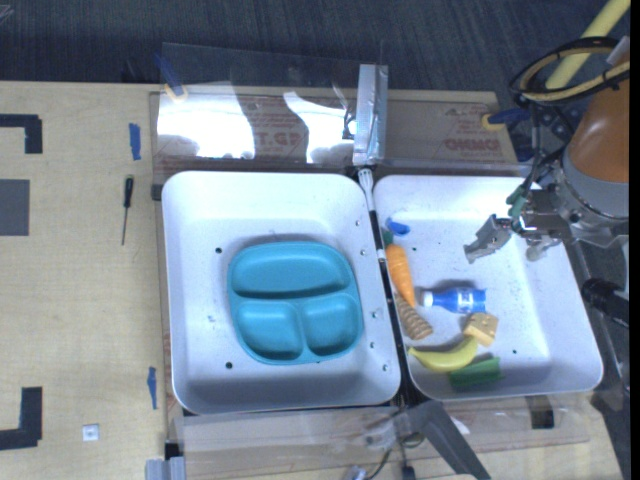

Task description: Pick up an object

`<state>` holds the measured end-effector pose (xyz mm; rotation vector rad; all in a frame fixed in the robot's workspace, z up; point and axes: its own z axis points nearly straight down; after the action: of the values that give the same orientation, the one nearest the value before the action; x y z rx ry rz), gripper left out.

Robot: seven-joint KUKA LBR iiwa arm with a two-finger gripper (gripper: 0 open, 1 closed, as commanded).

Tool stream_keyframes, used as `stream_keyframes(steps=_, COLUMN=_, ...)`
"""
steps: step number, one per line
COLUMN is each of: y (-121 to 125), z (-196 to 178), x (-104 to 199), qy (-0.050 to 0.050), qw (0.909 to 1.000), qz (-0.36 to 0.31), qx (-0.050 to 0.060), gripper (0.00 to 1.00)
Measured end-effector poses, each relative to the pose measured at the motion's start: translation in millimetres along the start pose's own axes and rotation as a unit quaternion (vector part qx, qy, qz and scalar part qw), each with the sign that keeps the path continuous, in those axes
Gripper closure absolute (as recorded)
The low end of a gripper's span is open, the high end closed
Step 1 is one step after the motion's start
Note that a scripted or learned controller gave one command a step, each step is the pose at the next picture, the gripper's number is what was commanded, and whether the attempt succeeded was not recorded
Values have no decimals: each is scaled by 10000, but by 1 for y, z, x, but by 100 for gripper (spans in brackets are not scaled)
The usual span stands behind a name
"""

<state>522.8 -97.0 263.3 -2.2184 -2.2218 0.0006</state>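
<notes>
Over the right bin [560,368], as the fixed overhead camera shows it, we see the gripper [510,236] hanging above the bin's upper half, its fingers spread apart with nothing between them; one fingertip points left toward the bare floor and the other sits nearer the arm. Nothing has been grasped yet, so we judge the step in hand to be choosing a target and coming down on it. The candidates lie clustered along the bin's left and lower part: a carrot [401,273] running lengthwise beside the dividing wall, a small blue piece [397,229] just above it, a blue-and-white bottle [453,299] lying on its side, a tan ridged piece [413,320] below the carrot, a yellow block [482,327], a banana [447,356] and a green item [474,372] touching it. We would favour the bottle, since it lies nearest the gripper and has bare floor above it, leaving room for both fingers; the banana and the green item crowd each other, and the carrot hugs the wall. To do it well, we should turn the fingers across the bottle's short width, centre over its body and descend fully before closing, as a round body may roll away. The left bin [190,368] holds a blue divided tray [293,301], well apart from this work.
</notes>
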Motion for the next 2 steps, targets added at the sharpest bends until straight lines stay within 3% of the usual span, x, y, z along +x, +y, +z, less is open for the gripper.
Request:
stream_keyframes(steps=1, y=3, z=81, x=39, qy=4, qw=9968, qz=-794, qx=21, gripper=0)
stream_keyframes(steps=2, y=0, z=174, x=-4, qy=-11, qw=9988, qz=-497, qx=-35, gripper=0)
